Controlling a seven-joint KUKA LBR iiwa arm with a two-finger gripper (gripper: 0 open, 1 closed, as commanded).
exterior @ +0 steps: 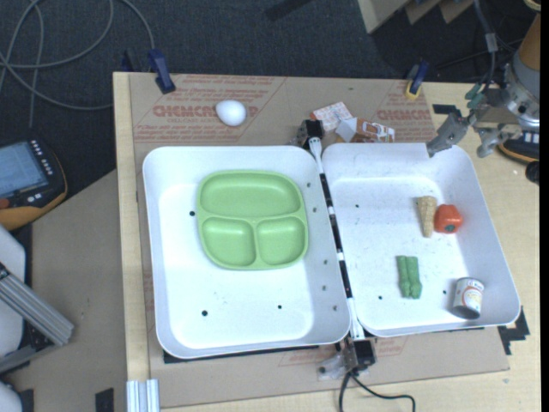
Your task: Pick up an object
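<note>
A tan desk [257, 101] stands on dark carpet and carries two white bins. The left bin [171, 299] holds a green divided plate [253, 219]. In the right bin [377, 230], a red tomato [447, 219] touches a beige cone [425, 215], nearer than a green vegetable [408, 276] and a small can [468, 296]. The jaws [467, 131] hang released, grasping nothing, above the right bin's far right corner.

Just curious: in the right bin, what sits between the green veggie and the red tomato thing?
From the overhead camera, nothing but bare white bin floor separates the green veggie and the tomato. A tan cone lies beside the tomato, off that line.
</note>
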